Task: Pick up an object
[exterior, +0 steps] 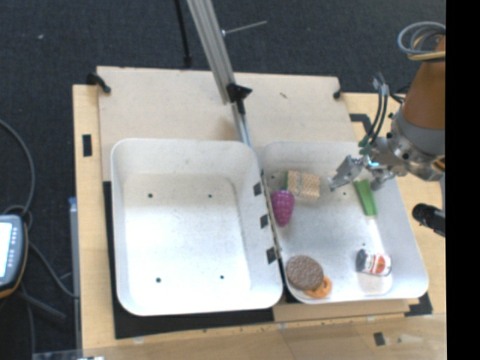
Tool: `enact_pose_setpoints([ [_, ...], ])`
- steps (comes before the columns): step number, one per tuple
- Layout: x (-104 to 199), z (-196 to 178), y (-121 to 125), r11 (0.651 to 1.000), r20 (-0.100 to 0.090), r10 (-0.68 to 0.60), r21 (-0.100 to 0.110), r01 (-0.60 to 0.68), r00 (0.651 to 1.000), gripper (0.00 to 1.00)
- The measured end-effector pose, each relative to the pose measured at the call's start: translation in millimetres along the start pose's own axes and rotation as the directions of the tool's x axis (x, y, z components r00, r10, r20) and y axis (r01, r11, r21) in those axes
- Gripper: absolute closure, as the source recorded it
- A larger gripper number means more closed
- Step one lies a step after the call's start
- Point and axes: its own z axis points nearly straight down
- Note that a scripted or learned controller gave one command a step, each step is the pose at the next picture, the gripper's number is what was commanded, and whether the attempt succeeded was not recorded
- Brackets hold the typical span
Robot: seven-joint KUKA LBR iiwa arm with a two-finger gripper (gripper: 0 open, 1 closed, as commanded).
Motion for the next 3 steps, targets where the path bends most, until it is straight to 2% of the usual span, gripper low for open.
enact_pose_setpoints([
  [1,0.1,-2.4,0.8,1.000,0.001,0.000,-0.005,0.000,1.000,0.00],
  [3,-2.7,115.6,14.9,1.000,0.002,0.006,0.002,-0.006,1.000,0.00],
])
